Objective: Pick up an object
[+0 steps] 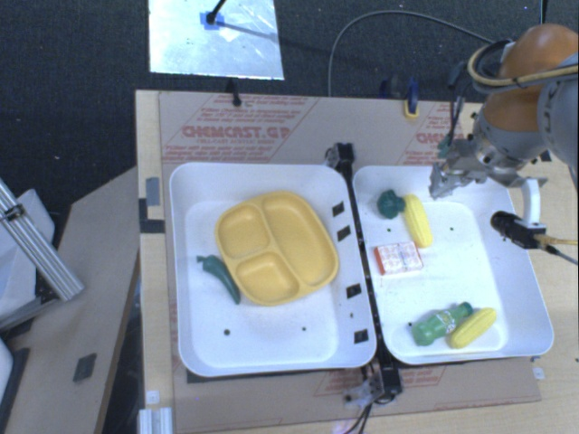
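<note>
Two white bins sit side by side on the bench. The left bin (194,333) holds one yellow divided plate (276,245) with three compartments, and one green chili pepper (220,276) lying just beside the plate's lower left edge.

The right bin (520,278) holds five things. Near its top left corner are one small dark green broccoli piece (390,203) and one yellow corn cob (417,220), the two touching or nearly so. Below them, about the middle of the bin, lies one small red-and-white box (399,259). Toward the bottom are one green bottle (441,323) on its side and one yellow banana (473,327), pressed up against each other.

The gripper (445,184) hangs over the top edge of the right bin, just up and right of the corn. It is too small and blurred to tell how its fingers stand, and I see nothing held in it. A black part (513,228) off the arm sticks out over the bin's right side.

Behind the bins lies a shiny foil sheet (215,25) on the dark floor, and a cable (362,25) loops toward the arm.
</note>
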`<move>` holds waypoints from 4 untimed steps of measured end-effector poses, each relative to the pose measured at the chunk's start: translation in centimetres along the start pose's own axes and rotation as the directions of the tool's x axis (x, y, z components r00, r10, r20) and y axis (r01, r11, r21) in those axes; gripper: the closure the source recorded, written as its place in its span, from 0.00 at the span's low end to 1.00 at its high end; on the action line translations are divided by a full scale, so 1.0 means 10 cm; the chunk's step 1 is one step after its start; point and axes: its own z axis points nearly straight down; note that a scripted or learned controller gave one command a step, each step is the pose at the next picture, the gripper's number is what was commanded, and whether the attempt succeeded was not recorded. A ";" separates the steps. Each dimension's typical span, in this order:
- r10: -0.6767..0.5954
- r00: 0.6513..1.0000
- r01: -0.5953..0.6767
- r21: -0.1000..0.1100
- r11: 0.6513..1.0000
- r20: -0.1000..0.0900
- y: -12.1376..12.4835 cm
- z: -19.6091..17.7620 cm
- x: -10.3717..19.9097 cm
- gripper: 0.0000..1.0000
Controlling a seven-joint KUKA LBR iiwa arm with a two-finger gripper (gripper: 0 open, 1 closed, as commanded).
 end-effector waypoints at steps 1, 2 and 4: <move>0.000 1.000 0.000 -0.001 1.000 0.001 -0.03 -0.49 -0.07 1.00; -0.004 1.000 0.004 -0.002 1.000 0.000 0.00 -1.04 -0.08 1.00; -0.010 1.000 0.010 0.003 1.000 -0.003 0.10 -1.01 0.95 1.00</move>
